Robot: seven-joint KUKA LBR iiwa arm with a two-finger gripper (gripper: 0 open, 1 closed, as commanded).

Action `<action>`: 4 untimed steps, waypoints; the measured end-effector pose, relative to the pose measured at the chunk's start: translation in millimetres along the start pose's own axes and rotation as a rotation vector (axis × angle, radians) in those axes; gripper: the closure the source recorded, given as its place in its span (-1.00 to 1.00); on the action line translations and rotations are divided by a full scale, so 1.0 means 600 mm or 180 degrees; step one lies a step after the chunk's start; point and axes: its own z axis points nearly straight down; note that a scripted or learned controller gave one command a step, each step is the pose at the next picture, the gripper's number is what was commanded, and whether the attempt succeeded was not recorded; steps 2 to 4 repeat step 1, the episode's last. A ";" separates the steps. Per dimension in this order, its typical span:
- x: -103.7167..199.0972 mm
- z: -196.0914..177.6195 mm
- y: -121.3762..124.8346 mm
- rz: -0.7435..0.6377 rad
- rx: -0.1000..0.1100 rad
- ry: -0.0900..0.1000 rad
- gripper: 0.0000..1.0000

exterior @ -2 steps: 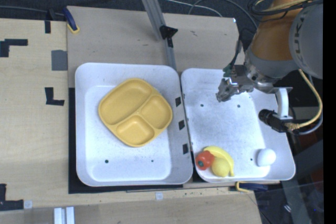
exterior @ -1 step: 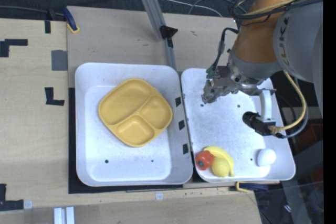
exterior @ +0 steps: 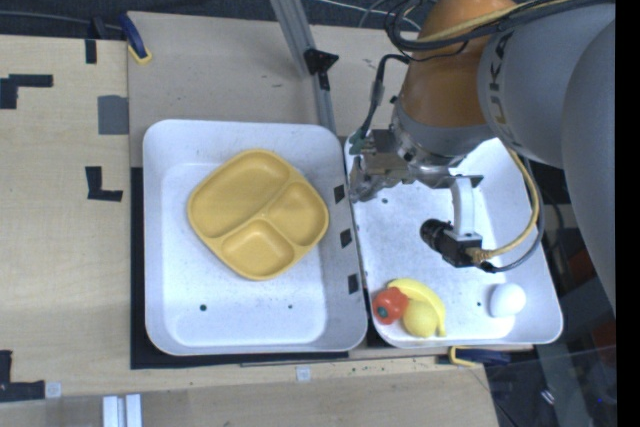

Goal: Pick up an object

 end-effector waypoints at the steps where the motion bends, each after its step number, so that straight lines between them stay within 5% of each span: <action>1: 0.097 -0.003 0.005 0.0000 -0.0002 -0.0003 1.00; 4: 0.097 -0.003 0.005 0.0000 -0.0002 -0.0003 1.00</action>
